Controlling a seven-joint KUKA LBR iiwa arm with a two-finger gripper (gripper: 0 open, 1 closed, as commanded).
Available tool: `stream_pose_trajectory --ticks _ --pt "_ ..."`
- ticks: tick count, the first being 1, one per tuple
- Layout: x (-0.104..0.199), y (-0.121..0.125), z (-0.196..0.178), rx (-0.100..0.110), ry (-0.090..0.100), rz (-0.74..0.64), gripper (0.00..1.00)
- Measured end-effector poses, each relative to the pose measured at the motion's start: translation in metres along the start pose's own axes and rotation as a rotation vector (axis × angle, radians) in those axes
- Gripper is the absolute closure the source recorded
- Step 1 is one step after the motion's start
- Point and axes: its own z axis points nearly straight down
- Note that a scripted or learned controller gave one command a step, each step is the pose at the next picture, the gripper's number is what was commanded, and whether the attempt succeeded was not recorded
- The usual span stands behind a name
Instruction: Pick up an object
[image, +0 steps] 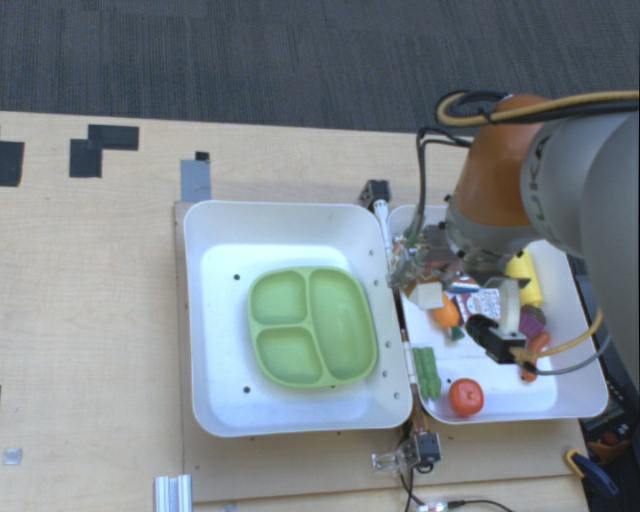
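My gripper (422, 262) reaches down into the right bin (585, 400) at its upper left, close to the wall shared with the left bin. Right beside it lie a white block (430, 296) and an orange piece (446, 315). A printed packet (482, 302) sits just right of those. A yellow object (524, 278) and a purple one (533, 322) lie further right, partly under the arm. A green strip (427, 372) and a red tomato (465, 397) lie near the bin's front. Nothing is visibly held.
The left bin (215, 400) holds a light green divided plate (312, 327) in its middle. The grey arm with its orange band (500, 180) covers the right bin's upper part. Clamps and cables sit at the bins' shared wall, front and back.
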Motion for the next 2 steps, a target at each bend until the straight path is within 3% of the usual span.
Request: stream_pose_trajectory --ticks 1,2 --pt "-0.035 -0.016 -0.006 0.000 -0.001 0.003 1.00" --pt "-0.055 -0.037 0.010 0.000 -0.001 0.004 1.00"
